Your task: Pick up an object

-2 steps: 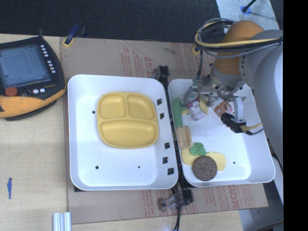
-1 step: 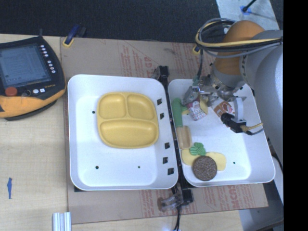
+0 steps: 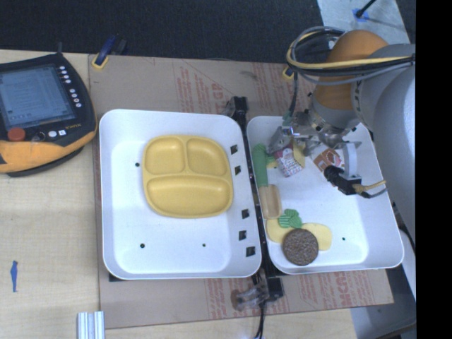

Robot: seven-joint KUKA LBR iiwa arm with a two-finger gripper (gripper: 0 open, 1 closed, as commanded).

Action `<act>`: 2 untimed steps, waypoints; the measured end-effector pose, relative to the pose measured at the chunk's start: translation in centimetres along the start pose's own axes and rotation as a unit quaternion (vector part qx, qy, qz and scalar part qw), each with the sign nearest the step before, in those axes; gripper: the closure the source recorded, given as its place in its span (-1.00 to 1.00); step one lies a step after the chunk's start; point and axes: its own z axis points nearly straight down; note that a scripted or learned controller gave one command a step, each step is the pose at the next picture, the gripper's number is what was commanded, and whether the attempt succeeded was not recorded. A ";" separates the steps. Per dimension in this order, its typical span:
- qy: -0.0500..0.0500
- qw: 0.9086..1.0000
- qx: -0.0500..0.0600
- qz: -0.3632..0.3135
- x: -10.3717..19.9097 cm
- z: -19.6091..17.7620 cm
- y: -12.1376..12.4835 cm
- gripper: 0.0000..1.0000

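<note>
My gripper [image 3: 291, 141] hangs low over the far left part of the right bin [image 3: 367, 224], under the grey arm with its orange band. Right below it lies a small red and white packet [image 3: 289, 164], and a brown and white item [image 3: 328, 159] sits just to the right. A long green stick [image 3: 260, 165] lies along the bin's left wall, with a tan bar [image 3: 271, 202] below it. Nearer the front are a small green piece [image 3: 288, 219], a flat yellow piece [image 3: 322, 234] and a brown round disc [image 3: 301, 246].
The left bin [image 3: 127, 239] holds a yellow divided plate [image 3: 188, 174]. A teach pendant [image 3: 39, 111] rests on the bench at far left. A black cable end [image 3: 344, 181] hangs off the arm over the right bin.
</note>
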 end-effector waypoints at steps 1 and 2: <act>0.000 1.000 0.000 0.000 0.1 0.0 0.0 -1.00; 0.001 1.000 0.000 0.001 0.1 -0.2 -0.1 -1.00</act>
